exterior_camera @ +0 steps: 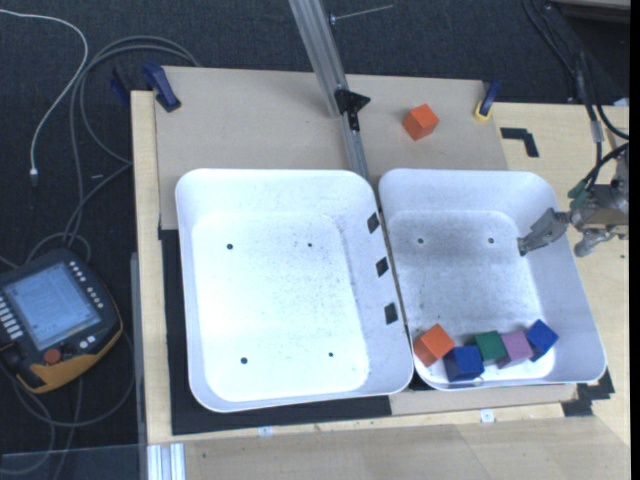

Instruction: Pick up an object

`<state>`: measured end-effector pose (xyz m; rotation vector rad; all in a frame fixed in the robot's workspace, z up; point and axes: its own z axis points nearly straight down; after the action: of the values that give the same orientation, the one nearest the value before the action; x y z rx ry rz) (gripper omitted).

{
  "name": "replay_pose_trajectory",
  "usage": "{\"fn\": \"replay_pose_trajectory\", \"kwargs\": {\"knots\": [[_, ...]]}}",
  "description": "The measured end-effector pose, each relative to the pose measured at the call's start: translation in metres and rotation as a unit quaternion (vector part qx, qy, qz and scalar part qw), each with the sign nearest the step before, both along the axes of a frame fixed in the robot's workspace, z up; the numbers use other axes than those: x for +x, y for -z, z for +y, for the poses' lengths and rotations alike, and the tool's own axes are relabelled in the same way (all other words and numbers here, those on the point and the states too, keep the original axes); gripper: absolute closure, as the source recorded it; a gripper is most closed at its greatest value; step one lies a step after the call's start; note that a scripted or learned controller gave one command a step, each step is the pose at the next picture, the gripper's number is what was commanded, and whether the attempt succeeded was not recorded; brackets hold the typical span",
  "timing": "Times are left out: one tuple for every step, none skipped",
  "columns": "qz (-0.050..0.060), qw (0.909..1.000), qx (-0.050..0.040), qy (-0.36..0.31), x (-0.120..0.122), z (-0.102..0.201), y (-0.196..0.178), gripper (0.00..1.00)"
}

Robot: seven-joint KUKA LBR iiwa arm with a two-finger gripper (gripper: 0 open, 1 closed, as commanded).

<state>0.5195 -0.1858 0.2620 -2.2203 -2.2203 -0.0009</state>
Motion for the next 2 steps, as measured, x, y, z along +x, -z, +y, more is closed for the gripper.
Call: {"fn": "replay_pose_trajectory", "kwargs": {"knots": [[0.004,1.0000,0.0017,-0.002,0.044,0.089,0.167,0.00],[0.003,1.0000,-0.0002,0.003,-0.006,0.038,0.163,0.00]]}}
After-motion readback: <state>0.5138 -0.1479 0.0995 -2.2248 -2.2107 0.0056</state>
